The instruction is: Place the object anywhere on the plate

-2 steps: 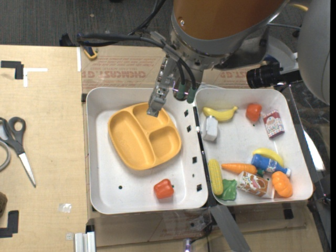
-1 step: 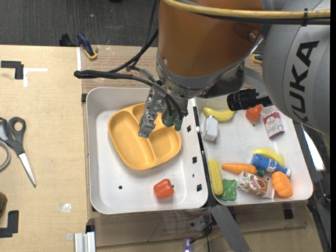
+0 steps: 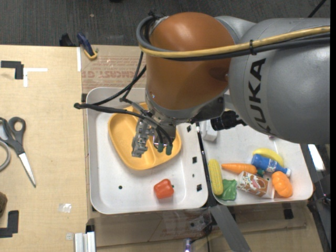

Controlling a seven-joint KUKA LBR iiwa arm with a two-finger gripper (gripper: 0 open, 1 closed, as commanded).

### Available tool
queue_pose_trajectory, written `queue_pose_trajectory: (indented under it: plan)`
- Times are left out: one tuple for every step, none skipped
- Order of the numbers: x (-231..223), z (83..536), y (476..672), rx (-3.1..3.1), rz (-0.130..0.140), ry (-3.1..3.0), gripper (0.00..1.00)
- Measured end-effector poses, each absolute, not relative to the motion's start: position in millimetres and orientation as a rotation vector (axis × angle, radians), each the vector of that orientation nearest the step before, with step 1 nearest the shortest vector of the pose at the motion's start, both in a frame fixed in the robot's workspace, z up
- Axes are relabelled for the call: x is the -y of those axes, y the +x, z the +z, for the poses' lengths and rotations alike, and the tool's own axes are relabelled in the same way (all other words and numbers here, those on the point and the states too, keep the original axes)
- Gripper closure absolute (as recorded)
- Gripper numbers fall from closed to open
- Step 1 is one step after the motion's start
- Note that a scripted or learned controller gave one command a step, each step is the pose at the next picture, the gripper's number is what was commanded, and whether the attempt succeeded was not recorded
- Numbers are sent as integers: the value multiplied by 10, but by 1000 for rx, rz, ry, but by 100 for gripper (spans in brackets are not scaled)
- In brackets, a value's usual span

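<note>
A yellow plate [image 3: 125,140] lies in the left white bin [image 3: 100,193]. My gripper [image 3: 149,143] hangs over the plate's right half, pointing down at it, with nothing visible between its tips. A red bell pepper [image 3: 164,189] sits on the bin floor just below the plate's lower right edge, apart from the gripper. The big orange and grey arm covers the plate's upper right part.
The right bin [image 3: 299,198] holds a corn cob [image 3: 214,175], a green pepper [image 3: 229,189], a carrot [image 3: 239,168], a banana [image 3: 268,155], a small packet [image 3: 254,185] and an orange [image 3: 281,185]. Scissors [image 3: 18,146] lie on the wooden bench at left.
</note>
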State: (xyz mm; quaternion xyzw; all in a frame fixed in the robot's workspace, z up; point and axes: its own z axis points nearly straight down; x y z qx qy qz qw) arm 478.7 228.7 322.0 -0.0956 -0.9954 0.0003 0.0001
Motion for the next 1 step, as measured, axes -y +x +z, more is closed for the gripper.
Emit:
queue_pose_trajectory:
  plan:
    - [-2287,3220,4788,3127,1,-300,0]
